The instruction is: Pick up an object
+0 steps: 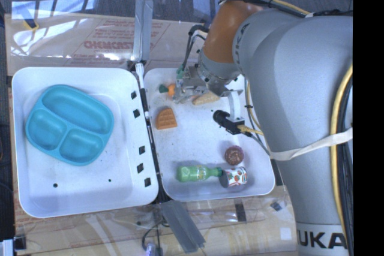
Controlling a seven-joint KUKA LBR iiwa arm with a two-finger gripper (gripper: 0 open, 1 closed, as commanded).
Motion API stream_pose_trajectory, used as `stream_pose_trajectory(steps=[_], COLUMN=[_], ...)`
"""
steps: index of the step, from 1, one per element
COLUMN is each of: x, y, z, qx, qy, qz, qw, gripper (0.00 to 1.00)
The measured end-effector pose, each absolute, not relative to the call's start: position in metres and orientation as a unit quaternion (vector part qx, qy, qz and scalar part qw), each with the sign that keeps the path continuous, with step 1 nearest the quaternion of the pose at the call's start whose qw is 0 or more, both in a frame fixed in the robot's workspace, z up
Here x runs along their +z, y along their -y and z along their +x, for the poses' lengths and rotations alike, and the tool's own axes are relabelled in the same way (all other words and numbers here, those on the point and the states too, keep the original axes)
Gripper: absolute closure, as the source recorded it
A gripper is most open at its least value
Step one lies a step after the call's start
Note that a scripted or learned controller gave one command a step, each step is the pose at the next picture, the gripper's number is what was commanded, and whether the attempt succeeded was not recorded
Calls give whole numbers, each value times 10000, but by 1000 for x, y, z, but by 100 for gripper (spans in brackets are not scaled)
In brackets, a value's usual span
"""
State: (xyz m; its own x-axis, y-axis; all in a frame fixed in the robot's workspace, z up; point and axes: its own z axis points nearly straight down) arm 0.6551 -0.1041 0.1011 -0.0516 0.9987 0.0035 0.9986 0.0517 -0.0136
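Note:
My gripper [189,86] hangs low over the far left part of the right bin [198,141], below the orange wrist band. A small orange carrot with a green top [168,90] lies just left of the gripper. A tan bread-like piece [206,99] pokes out from under the gripper on its right side. Nearer the front lie an orange wedge [166,119], a green bottle [198,174] on its side, a brown round thing [234,155] and a red and white can [237,177]. The wrist hides whatever sits directly under the gripper.
The left bin [36,189] bears a blue divided plate [69,124] in its far half. The grey arm covers the right bin's right rim and the bench beyond it. A ridge with black clips [144,147] separates the two bins.

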Motion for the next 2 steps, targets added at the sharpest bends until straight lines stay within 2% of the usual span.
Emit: stream_pose_trajectory(steps=[1, 2], x=[101, 111], y=[104, 103], z=[655, 656], qx=[35, 39], qy=[7253, 7270], qz=[-6884, -6866], qw=[58, 60], gripper=[0, 100])
